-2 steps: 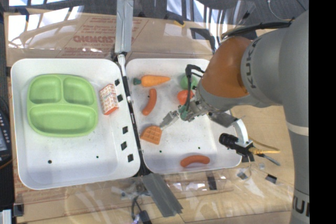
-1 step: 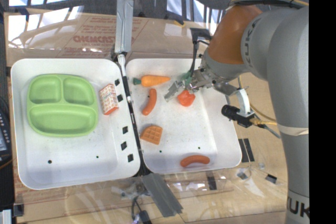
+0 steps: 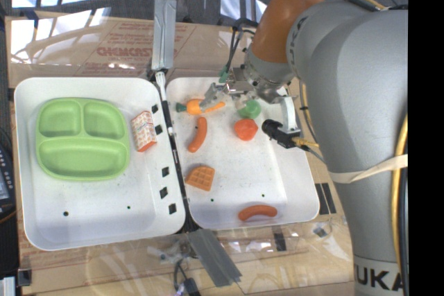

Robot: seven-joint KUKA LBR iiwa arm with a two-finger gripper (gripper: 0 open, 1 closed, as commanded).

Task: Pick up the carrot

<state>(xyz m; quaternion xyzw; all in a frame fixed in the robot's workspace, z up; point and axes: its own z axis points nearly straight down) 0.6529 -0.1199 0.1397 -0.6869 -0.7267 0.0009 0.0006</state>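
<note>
The carrot [image 3: 201, 106] is orange with a small green end and lies near the back of the right bin [image 3: 291, 177], pointing left to right. My gripper [image 3: 220, 91] hangs directly over the carrot's right end, very close to it or touching it. The wrist and the arm's grey body cover the bin's back right corner.
The right bin also holds a green round item [image 3: 250, 108], a red tomato [image 3: 245, 129], a sausage [image 3: 198, 134], a waffle [image 3: 200, 177] and another sausage [image 3: 258, 213] near the front. In the left bin sit a green divided plate [image 3: 82, 138] and a small patterned box [image 3: 143, 130].
</note>
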